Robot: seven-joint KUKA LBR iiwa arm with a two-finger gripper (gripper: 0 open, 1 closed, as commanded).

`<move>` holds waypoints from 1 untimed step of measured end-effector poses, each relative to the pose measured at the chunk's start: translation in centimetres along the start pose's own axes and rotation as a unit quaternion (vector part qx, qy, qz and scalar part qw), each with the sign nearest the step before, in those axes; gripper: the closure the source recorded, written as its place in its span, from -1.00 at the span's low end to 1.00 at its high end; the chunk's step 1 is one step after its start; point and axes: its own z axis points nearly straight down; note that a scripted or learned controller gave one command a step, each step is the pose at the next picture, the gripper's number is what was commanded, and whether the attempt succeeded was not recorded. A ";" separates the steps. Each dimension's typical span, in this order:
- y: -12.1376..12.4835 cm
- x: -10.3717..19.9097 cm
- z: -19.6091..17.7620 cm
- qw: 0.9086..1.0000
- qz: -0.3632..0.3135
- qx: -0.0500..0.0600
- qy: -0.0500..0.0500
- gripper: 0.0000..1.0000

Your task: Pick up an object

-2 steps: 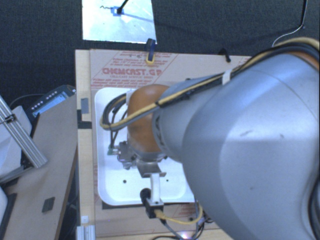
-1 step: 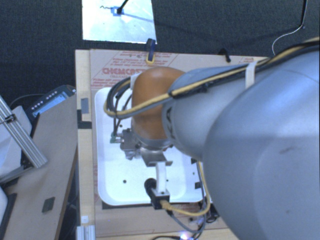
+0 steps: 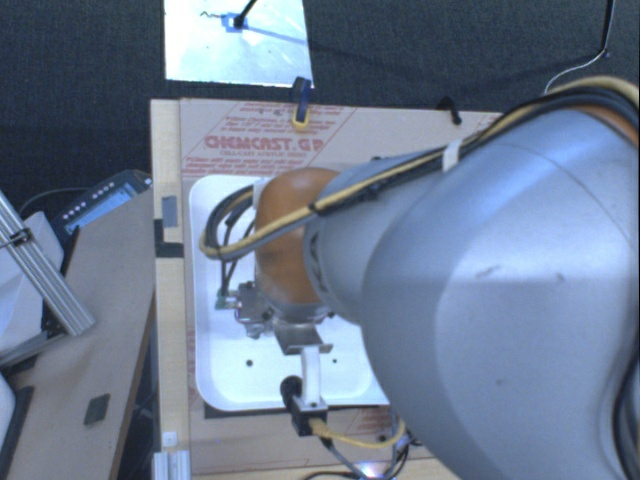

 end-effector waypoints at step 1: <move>0.2 0.1 -5.6 1.000 -0.001 -0.005 0.002 1.00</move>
